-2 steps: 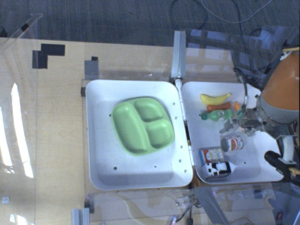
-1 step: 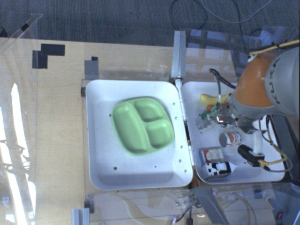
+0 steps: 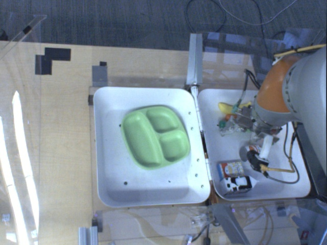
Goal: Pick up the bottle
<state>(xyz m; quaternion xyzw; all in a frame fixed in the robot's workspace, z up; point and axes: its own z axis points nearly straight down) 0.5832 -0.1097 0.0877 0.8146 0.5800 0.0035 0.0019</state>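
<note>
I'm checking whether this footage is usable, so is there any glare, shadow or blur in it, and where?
Camera view: a bright glare streak runs down the clear panel at far left; a soft shadow lies across the lower floor of the left bin; the green divided plate is evenly lit; the small things in the right bin look soft and are hard to name.

Left bin point(image 3: 110, 182): green three-compartment tray point(image 3: 156, 136), centred. Pincer point(image 3: 240, 120) over right bin point(image 3: 225, 147), far half; small box point(image 3: 232, 168) at near edge.
</note>
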